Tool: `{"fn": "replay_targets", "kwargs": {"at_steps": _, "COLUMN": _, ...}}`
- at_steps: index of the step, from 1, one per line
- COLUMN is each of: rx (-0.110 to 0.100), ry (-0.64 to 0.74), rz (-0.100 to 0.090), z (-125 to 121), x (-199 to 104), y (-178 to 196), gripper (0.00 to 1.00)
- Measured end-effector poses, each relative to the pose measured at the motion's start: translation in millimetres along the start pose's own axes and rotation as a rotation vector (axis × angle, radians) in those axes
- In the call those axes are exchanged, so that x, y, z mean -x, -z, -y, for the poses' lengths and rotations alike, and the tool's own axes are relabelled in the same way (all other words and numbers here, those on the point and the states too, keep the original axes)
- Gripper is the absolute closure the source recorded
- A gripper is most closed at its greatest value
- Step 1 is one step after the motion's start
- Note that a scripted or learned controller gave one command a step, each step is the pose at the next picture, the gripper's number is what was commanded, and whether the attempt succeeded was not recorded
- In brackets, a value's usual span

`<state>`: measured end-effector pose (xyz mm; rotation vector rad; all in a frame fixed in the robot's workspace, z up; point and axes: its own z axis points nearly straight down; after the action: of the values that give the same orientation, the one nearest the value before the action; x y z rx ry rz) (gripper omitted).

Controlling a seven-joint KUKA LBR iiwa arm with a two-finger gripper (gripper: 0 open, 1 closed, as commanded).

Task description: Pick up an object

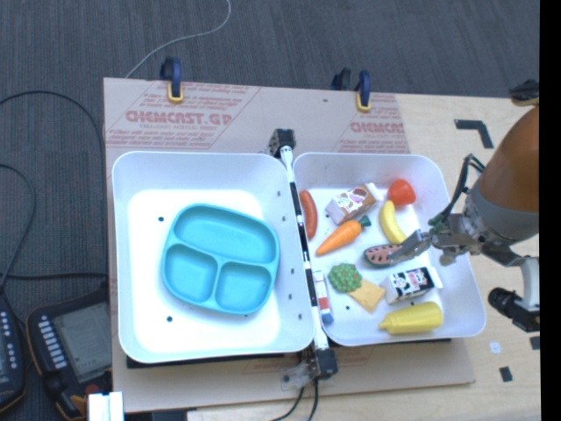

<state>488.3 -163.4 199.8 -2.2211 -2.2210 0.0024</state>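
The yellow mustard bottle [412,319] lies at the near edge of the right bin [463,321], closest to the camera, and just behind it lies a small black-and-white milk carton [410,281]. The gripper [410,249] reaches in from the right and hangs low, right at the watermelon slice [382,255], between the banana [392,222] and the carton. I cannot tell if the jaws are spread or pressed together, and nothing is seen held between them. So I judge the pick is not yet done: every toy lies in the bin, also the carrot [340,236] and the broccoli [344,277]. Closing and lifting remain. The left bin [140,174] carries a blue divided plate [219,259]
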Motion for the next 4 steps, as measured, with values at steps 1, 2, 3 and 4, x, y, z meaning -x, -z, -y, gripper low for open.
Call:
{"fn": "replay_targets", "kwargs": {"at_steps": 1, "rx": 0.004, "ry": 0.0, "rz": 0.001, "z": 2, "x": -28, "y": -90, "gripper": 0.0}}
{"fn": "replay_targets", "kwargs": {"at_steps": 2, "rx": 0.003, "ry": 0.0, "rz": 0.0, "z": 2, "x": -28, "y": -81, "gripper": 1.0}}
{"fn": "replay_targets", "kwargs": {"at_steps": 3, "rx": 0.003, "ry": 0.0, "rz": 0.0, "z": 2, "x": -28, "y": -81, "gripper": 0.0}}
{"fn": "replay_targets", "kwargs": {"at_steps": 4, "rx": 0.003, "ry": 0.0, "rz": 0.0, "z": 2, "x": -28, "y": -72, "gripper": 1.0}}
